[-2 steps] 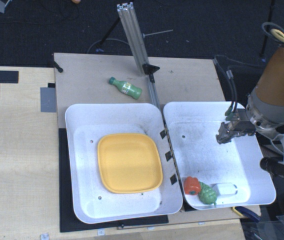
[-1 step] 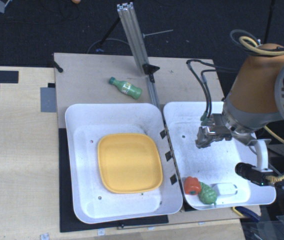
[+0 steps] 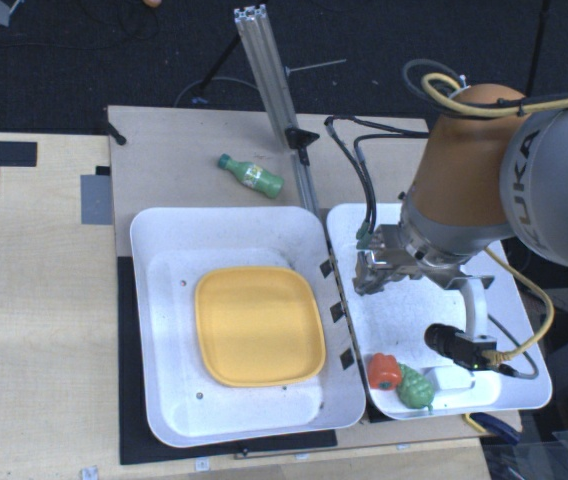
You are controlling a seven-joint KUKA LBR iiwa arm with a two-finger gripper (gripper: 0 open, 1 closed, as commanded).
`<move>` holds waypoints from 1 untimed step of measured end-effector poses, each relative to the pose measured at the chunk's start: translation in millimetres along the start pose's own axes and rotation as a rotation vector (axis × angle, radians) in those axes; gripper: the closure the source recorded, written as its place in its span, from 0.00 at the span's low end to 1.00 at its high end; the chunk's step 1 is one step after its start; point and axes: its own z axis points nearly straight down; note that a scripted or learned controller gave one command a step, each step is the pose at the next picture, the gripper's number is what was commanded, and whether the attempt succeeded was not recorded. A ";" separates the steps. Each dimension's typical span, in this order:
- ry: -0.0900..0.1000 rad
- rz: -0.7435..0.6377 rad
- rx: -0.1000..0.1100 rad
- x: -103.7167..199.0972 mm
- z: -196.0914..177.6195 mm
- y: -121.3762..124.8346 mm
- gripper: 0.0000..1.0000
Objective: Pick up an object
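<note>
The grey arm with its orange band reaches in from the right, and its gripper (image 3: 372, 273) hangs over the left part of the right shallow white bin (image 3: 524, 393); how it is set cannot be told, and nothing shows in its grasp. A small red-orange pepper-shaped toy (image 3: 384, 371) and a green lumpy toy (image 3: 416, 388) lie touching near that bin's front edge. A yellow rounded-square plastic plate (image 3: 259, 324) lies in the left white bin (image 3: 159, 268). A green plastic bottle (image 3: 250, 176) lies on the bench (image 3: 164, 158) behind the bins.
</note>
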 end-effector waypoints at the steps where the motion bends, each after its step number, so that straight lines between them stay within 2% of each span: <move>1: 0.000 0.000 0.000 55.3 15.7 -10.4 1.00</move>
